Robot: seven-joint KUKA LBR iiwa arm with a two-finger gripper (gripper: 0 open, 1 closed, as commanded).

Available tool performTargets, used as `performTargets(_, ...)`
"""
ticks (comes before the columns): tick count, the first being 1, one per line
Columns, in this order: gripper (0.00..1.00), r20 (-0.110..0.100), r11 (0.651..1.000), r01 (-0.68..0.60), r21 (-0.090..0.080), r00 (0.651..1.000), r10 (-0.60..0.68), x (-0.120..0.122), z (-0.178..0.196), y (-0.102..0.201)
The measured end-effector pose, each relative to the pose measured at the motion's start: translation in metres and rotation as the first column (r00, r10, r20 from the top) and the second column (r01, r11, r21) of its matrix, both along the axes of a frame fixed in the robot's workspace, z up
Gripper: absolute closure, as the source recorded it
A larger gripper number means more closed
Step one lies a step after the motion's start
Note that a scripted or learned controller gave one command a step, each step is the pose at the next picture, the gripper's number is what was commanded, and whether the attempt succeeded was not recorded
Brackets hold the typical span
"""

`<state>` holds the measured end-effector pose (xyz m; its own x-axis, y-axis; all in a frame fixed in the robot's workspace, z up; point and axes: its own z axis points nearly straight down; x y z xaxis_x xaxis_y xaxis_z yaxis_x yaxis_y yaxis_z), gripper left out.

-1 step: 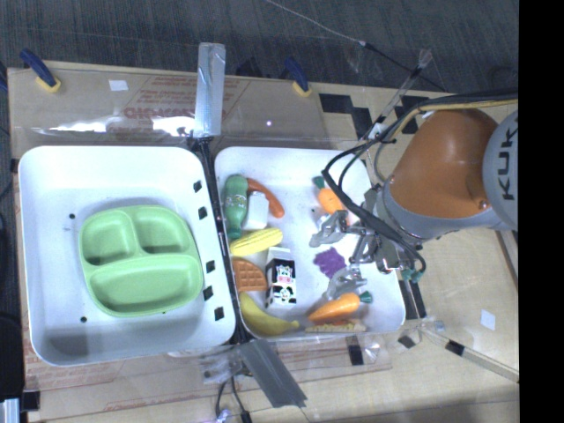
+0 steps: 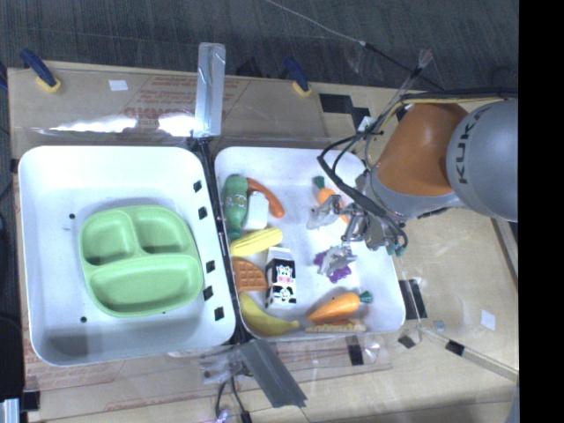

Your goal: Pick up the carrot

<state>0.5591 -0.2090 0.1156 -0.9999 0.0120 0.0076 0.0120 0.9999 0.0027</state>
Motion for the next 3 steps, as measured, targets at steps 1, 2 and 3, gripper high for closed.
performTargets(1, 0.0, 0.014, 0.988, 0.153, -0.004, 0.988, -0.153, 0.019, -0.022, -0.002)
performTargets(2, 0.0, 0.013, 0.982, 0.187, -0.003, 0.982, -0.187, 0.066, -0.021, -0.001)
performTargets(3, 1.0, 0.017, 0.984, 0.18, -0.004, 0.984, -0.18, 0.067, -0.01, 0.001)
